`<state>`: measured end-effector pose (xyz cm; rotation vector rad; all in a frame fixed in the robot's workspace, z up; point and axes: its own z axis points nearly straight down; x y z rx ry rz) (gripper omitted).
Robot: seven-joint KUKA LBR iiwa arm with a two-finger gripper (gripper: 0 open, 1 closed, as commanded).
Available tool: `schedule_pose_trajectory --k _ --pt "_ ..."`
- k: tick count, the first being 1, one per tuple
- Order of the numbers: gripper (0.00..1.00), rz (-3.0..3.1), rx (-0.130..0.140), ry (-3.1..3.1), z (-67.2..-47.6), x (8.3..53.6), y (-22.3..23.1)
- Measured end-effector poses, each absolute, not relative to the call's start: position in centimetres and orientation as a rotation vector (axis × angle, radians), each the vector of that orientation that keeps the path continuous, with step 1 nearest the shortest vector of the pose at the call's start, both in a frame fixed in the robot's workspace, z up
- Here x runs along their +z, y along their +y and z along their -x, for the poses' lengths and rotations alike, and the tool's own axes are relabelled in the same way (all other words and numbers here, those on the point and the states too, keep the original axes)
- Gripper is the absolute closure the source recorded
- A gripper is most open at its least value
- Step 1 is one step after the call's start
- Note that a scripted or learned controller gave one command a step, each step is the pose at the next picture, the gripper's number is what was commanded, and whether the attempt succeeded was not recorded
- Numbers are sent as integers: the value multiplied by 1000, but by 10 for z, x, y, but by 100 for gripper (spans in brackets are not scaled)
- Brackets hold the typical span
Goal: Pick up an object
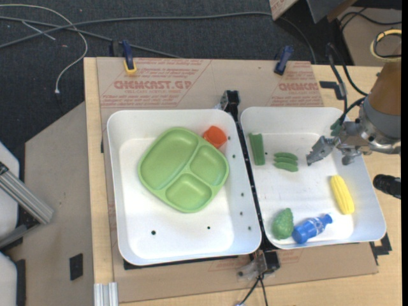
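Camera view: arm [386, 101] enters from the right edge, orange band up top, grey wrist below, mostly cut off by the frame. Gripper [331, 152] hangs over the right bin [319, 115], upper right part, two fingers [317, 153] splayed apart and pointing down-left, nothing between them. Whether the tips touch the bin floor is hard to tell. Right bin contents: green stick [256, 148] upright near the left wall, green pod [286, 161] just right of it and left of the gripper, corn [342, 194] below the gripper near the right wall, broccoli [283, 222] at the bottom, blue bottle [310, 229] just beside it, touching or nearly so. All lie free on the bin floor. Left bin [127, 234] holds a green tray [183, 169] with three compartments, tilted; an orange item [215, 135] sits at its upper right edge, partly behind the tray rim, shape unclear. Cardboard [159, 81] under both bins, blue clamps [129, 57] on its top edge. Cables [51, 24] on dark floor upper left.
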<state>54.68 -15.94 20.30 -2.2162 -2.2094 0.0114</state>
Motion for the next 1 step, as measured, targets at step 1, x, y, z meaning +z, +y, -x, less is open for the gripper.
schedule_pose_trajectory --k 1 --pt "0 2220 0 -2221 -550 210 -159"
